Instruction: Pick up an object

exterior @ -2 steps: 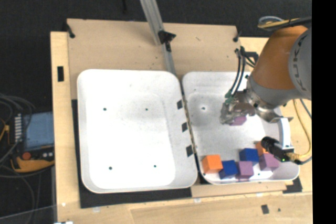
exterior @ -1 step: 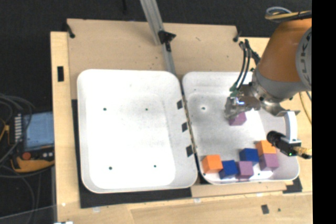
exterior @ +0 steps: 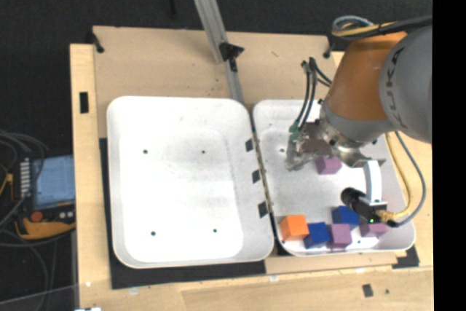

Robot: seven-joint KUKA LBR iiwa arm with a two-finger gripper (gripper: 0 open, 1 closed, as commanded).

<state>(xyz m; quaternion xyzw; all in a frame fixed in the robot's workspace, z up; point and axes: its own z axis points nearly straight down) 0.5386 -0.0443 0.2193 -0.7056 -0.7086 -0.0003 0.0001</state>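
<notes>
The arm reaches in from the right over the right bin. Its gripper hangs low over the bin's upper middle, and the arm's body hides part of it. A purple block lies just right of the gripper, close to it but not between the fingers as far as I can see. Along the bin's front edge sit an orange block, a blue block, a purple block, another blue block and a further purple piece.
The left bin lies beside the right one, joined by black clips. A slanted metal rail comes down from the top to the bins' back edge. A black cable fitting hangs from the arm above the front blocks.
</notes>
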